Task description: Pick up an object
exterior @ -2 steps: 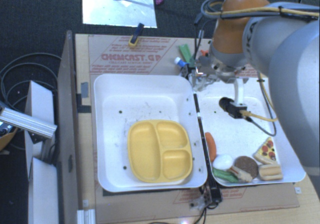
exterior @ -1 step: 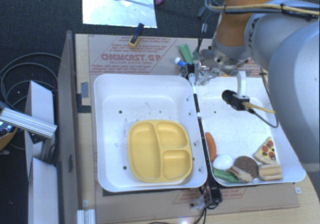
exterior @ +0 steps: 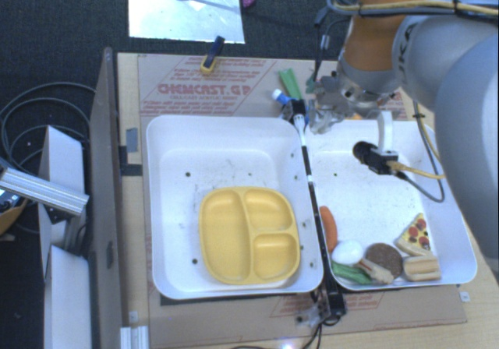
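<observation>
Arm first: your grey KUKA arm with the orange band (exterior: 437,44) reaches in from the right and fills the upper right corner. Its gripper (exterior: 326,115) hangs over the far left corner of the right white bin (exterior: 460,250), close to the wall between the bins. Whether the gripper is spread or closed, you cannot tell from this angle, and you see nothing held in it.

The left white bin (exterior: 175,176) holds a yellow plastic tray with three compartments (exterior: 249,234), lying flat toward the near side.

Your pickable things are all bunched in the near end of the right bin, well apart from the gripper:
- A brown round patty (exterior: 383,258) lies flat near the front wall.
- A pale bread roll (exterior: 422,267) lies just right of it, long axis running left to right.
- A toy pizza slice (exterior: 414,234) lies just beyond the roll, its narrow tip pointing toward the far side.
- An orange carrot-shaped piece (exterior: 328,224) lies by the dividing wall, its long axis running near to far along it.
- A white egg (exterior: 348,252) lies at the carrot's near end.
- A green pod (exterior: 352,273) lies in front of the egg, angled toward the patty.
</observation>
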### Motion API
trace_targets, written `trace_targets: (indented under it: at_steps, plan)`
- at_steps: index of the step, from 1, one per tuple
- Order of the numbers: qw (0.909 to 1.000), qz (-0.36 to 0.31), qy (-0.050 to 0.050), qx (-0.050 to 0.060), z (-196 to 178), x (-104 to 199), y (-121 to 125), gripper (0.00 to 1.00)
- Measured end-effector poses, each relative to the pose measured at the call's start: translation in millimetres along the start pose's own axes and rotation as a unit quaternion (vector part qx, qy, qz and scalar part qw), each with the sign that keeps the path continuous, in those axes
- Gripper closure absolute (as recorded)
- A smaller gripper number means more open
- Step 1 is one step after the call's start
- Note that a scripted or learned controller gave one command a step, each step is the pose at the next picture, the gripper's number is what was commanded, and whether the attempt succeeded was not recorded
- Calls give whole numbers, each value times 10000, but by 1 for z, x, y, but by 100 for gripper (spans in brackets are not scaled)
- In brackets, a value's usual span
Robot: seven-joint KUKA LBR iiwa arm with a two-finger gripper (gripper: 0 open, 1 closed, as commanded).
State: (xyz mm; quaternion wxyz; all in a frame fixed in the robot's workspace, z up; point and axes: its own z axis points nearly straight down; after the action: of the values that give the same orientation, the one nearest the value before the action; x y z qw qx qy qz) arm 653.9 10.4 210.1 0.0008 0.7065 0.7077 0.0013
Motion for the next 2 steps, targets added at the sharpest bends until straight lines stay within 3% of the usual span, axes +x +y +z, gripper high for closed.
trace_targets:
  at_steps: [1, 2]
  plan:
    - [10000, 5, -10, 6, 26, -12, 15, 100]
    - [10000, 28, -18, -5, 25, -83, 15, 100]
